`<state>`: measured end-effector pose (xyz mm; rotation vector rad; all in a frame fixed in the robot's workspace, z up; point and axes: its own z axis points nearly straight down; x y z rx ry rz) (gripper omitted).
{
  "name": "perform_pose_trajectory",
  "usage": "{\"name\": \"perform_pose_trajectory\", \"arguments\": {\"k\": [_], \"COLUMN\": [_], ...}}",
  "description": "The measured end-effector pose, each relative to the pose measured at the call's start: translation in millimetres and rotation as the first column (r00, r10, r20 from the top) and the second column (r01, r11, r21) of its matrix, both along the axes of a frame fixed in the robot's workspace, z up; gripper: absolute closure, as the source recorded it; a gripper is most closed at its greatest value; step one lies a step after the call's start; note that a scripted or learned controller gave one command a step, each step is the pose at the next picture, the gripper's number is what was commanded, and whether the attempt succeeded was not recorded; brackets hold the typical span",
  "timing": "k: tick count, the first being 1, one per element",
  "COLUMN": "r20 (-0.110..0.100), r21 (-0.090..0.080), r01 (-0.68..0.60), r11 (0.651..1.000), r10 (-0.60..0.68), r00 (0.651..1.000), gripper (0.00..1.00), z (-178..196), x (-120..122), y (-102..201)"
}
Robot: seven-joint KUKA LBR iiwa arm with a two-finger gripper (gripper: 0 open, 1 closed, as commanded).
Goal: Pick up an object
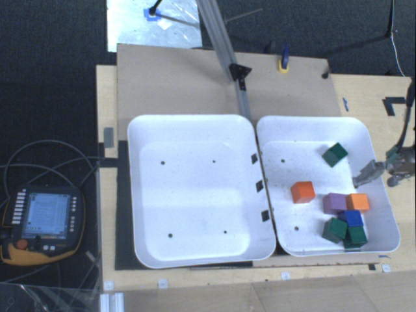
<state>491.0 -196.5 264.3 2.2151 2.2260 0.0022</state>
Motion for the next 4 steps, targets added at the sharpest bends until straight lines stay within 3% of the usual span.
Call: {"name": "perform_pose_trajectory", "arguments": {"k": [1,3,4], "r20": [0.001,-0.005,0.009], "r21": [0.0,0.001,-0.01], "r01": [0.001,0.003,0.004], "r11": [1.0,1.0,1.0], "r10": [-0.001,-0.003,-0.004], "r00": [1.0,1.0,1.0], "gripper": [0.0,0.0,0.0], "z": [0.1,-104.4,-151.8], "x": [0.1,2.7,9.8], "y": [0.0,-3.3,-0.6]}}
